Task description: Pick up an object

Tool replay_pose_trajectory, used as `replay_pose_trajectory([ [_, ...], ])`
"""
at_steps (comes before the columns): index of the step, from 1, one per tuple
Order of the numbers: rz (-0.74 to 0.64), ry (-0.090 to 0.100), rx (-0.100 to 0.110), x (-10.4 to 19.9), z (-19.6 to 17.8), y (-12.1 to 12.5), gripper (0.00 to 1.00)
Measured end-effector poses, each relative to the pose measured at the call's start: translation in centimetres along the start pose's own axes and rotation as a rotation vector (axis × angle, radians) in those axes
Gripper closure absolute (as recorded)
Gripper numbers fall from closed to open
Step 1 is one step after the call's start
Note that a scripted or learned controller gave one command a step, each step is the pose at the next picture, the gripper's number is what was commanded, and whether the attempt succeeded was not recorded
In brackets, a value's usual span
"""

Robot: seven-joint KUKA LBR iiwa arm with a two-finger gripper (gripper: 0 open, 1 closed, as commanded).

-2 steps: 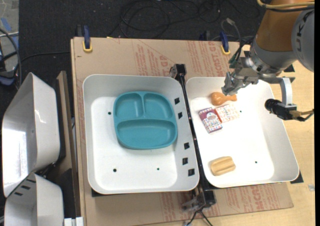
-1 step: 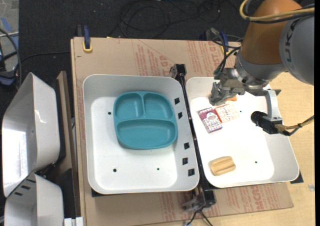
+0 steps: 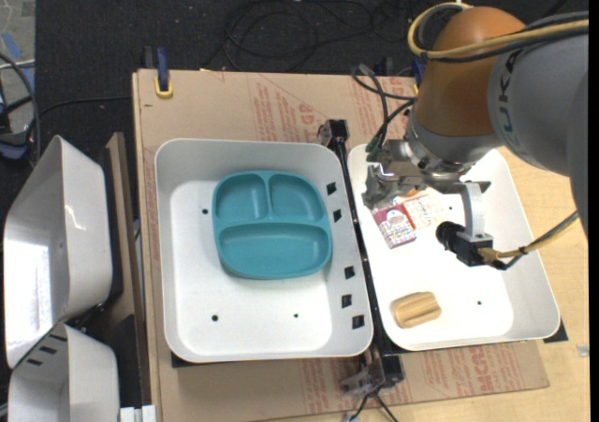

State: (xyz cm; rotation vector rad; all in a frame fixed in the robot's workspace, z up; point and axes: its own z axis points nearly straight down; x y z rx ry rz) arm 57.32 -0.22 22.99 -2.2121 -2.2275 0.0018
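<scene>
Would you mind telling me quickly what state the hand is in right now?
Hand: over the right bin, just above a small packet; open or closed cannot be told.

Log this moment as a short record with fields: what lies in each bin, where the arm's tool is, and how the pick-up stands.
left bin: teal plastic divided plate, lying flat near the middle
right bin: small red-and-white printed packet; tan rounded block near the front edge
tool: low over the right bin's rear left part, just above the packet
arm: grey with orange band, over the right bin
pick-up: nothing seen lifted; all three things rest on the bin floors
</scene>
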Motion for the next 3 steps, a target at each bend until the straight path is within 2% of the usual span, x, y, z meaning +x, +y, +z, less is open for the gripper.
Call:
replay_pose_trajectory([
  [1, -0.001, 0.001, 0.002, 4.6, 1.0, -2.3, 1.00],
  [2, -0.002, 0.001, -0.001, 9.8, -0.3, -4.6, 1.00],
  [3, 0.006, -0.001, -0.001, 9.4, -0.2, -4.5, 0.00],
])
